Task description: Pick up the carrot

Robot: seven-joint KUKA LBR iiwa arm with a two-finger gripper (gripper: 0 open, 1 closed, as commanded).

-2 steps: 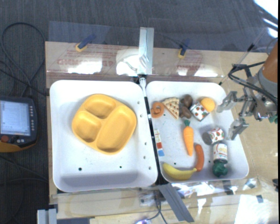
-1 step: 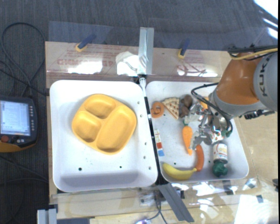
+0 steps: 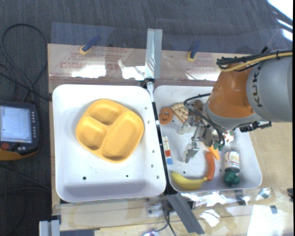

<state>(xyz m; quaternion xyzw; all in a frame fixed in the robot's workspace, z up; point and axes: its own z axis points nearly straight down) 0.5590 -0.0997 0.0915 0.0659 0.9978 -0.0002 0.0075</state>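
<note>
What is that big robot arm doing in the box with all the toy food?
The grey and orange robot arm is reaching into the right bin, and its hand hangs down among the toy food. It is after the carrot, which lies on the bin floor just beside the hand, not picked up yet. A banana lies near the front edge and a small green bottle sits past the carrot. In the left bin a yellow divided plate sits by itself.

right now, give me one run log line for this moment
task: pick up carrot | end effector: over right white bin, left of orange carrot | carrot: lying in bin beside yellow banana, not gripped | status: not done
</note>
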